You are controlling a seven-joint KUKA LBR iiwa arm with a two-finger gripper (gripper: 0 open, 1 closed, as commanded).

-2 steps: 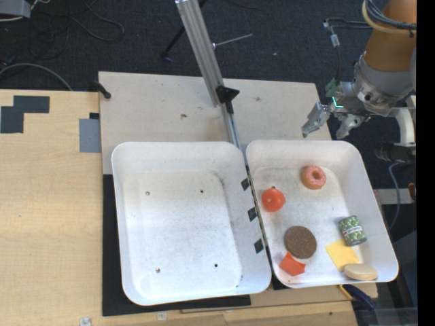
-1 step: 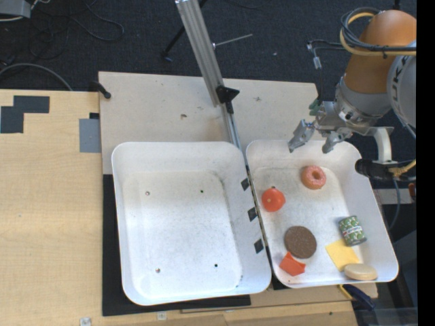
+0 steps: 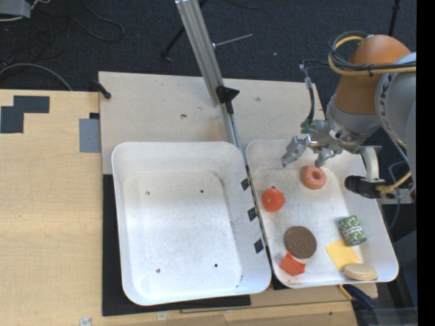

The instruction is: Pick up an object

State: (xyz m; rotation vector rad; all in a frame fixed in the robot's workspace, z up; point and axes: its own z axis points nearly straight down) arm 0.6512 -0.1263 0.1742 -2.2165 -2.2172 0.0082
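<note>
only green can (image 3: 352,230) looks labelled

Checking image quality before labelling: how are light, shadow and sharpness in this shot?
Camera view: even, soft light; the white bins are bright but not blown out, objects cast only faint shadows, the floor behind is dark, and the donut below the gripper looks slightly soft.

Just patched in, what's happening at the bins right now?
The arm's gripper hangs open over the back of the right bin, just above a pink donut, with nothing between its fingers. Also lying in that bin are a tomato, a brown cookie, a red wedge, a green can, a cheese slice and a bread roll. No object has been picked up yet.
</note>
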